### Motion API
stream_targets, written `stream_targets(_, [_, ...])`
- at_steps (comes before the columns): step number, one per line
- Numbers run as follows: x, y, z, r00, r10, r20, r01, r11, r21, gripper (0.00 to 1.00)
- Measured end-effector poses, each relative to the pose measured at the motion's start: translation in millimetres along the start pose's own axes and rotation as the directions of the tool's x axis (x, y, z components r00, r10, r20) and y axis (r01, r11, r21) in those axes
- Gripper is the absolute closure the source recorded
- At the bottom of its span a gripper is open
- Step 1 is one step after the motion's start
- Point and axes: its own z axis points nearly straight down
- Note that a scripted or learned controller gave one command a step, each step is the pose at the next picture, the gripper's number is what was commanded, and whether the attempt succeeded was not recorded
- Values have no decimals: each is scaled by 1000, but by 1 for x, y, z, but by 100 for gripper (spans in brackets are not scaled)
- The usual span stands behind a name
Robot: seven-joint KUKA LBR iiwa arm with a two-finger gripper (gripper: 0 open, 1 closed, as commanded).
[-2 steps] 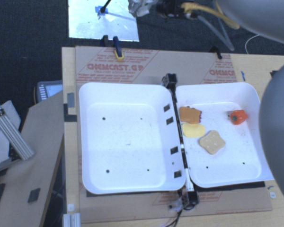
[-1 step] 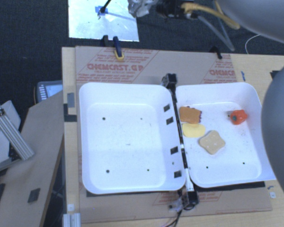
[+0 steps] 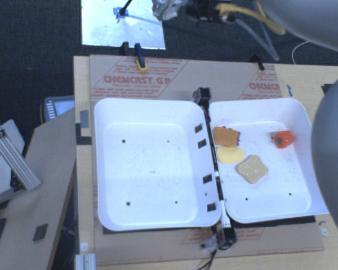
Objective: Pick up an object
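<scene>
We look down on two shallow white bins side by side, and we place everything by the black divider (image 3: 211, 167) where they meet. Left of the divider sits the left bin (image 3: 110, 145). Just right of the divider, in the right bin (image 3: 301, 198), lie three flat pieces close together — an orange-brown piece (image 3: 226, 136), a pale yellow disc (image 3: 230, 155) touching its lower edge, and a tan toast-like slice (image 3: 252, 169) just beyond. Well right of the divider rests a small red-orange object (image 3: 283, 139). The gripper (image 3: 170, 1) hangs far above the divider, beyond the bench; we cannot tell whether it is wide or narrow. We judge the risk lies in the cluster — flat, crowded pieces could slip or shift when pinched.
</scene>
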Motion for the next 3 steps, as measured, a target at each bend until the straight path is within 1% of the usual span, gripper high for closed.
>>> stream_targets(3, [0,0,0,1000,0,0,0,1000,0,100])
